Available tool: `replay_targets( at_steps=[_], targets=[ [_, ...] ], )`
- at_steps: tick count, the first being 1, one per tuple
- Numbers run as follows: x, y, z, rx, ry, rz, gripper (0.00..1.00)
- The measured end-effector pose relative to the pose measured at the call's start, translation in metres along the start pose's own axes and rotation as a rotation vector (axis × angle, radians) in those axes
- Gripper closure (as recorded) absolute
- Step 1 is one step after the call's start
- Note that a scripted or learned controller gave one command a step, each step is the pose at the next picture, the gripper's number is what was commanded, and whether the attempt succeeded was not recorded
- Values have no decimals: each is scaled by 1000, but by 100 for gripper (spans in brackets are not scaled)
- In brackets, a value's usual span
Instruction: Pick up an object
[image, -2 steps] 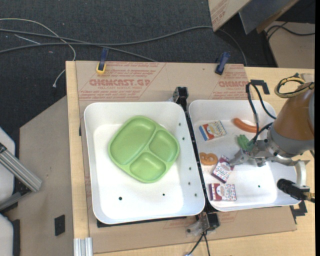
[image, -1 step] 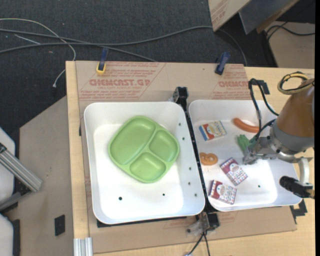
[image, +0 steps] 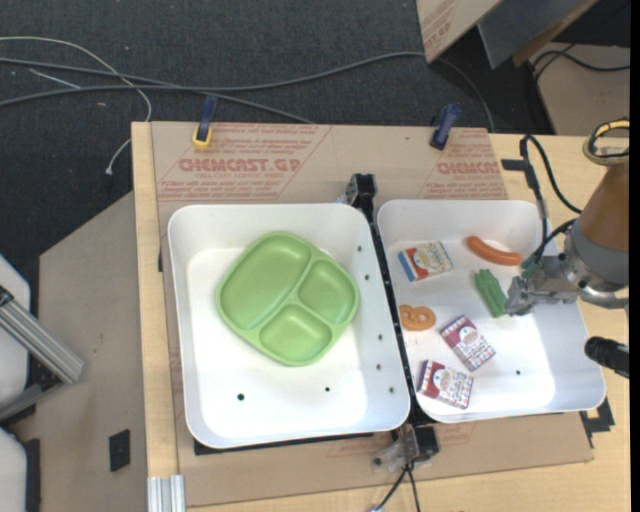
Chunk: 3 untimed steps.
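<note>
In the right bin (image: 560, 390), your gripper (image: 522, 300) is hovering just beside the green piece (image: 489, 291); you cannot tell how its jaws are standing. The green tray (image: 288, 297) is lying in the left bin (image: 195, 400).

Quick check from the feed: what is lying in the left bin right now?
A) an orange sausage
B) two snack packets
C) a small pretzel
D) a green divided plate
D: the green divided plate lies alone in the left bin; the small items sit in the right bin.

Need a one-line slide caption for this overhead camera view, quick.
Gripper poised beside the green block in the right bin; green divided plate in the left bin.
</note>
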<state>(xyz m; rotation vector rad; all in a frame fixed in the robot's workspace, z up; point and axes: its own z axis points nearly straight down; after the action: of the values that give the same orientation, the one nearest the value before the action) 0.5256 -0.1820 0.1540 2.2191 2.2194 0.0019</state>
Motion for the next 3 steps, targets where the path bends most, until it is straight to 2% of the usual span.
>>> replay_targets(
  at_steps=[2,3],
  targets=[
    [9,-1,-96,-1,0,-1,100],
    [60,10,-103,-1,2,-5,100]
  ],
)
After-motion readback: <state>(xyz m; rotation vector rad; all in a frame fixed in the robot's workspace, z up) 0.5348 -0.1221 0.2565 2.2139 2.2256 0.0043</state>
